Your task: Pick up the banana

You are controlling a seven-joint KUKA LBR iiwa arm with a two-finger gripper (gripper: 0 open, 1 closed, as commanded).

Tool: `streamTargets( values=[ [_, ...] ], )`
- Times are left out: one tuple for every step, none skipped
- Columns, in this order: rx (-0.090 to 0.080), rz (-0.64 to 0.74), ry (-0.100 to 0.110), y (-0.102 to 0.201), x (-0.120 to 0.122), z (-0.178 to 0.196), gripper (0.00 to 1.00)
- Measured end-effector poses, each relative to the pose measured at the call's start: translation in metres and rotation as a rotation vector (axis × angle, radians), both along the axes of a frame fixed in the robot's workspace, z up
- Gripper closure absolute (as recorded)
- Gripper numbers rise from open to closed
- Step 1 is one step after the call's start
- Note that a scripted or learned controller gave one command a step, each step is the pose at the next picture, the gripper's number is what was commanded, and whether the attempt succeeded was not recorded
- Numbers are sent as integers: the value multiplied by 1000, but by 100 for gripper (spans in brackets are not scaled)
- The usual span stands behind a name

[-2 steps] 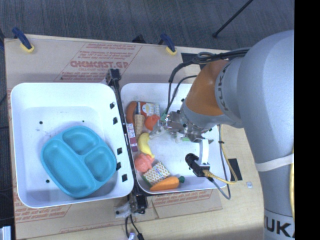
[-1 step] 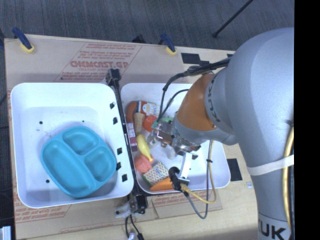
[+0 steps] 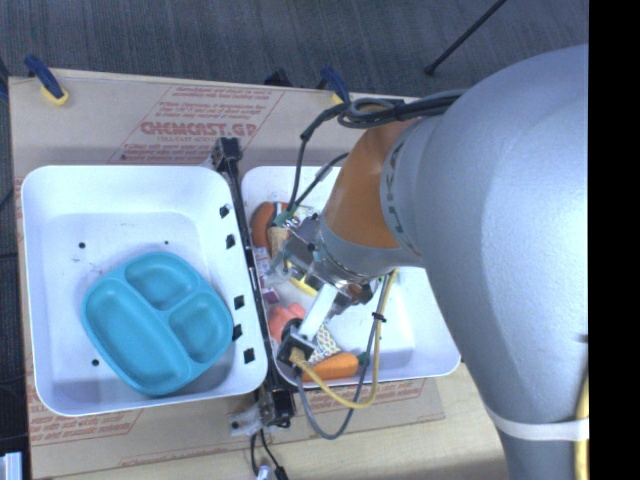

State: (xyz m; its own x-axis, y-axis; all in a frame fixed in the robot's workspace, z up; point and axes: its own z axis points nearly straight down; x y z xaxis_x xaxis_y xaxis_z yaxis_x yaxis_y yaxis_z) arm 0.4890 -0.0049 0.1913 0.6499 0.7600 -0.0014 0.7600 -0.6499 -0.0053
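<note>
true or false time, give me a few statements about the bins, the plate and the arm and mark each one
1. A blue plate lies in the left bin as the camera sees it. True.
2. The blue plate has two compartments. False: it has three.
3. The arm reaches over the left bin. False: it is over the right bin.
4. An orange carrot-like thing lies by the right bin's near edge. True.
</note>
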Motion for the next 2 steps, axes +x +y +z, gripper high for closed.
streamTargets(
  values=[
    [-1, 271, -2, -25, 13, 0, 0],
    [-1, 271, -2, -25, 13, 0, 0]
  ],
)
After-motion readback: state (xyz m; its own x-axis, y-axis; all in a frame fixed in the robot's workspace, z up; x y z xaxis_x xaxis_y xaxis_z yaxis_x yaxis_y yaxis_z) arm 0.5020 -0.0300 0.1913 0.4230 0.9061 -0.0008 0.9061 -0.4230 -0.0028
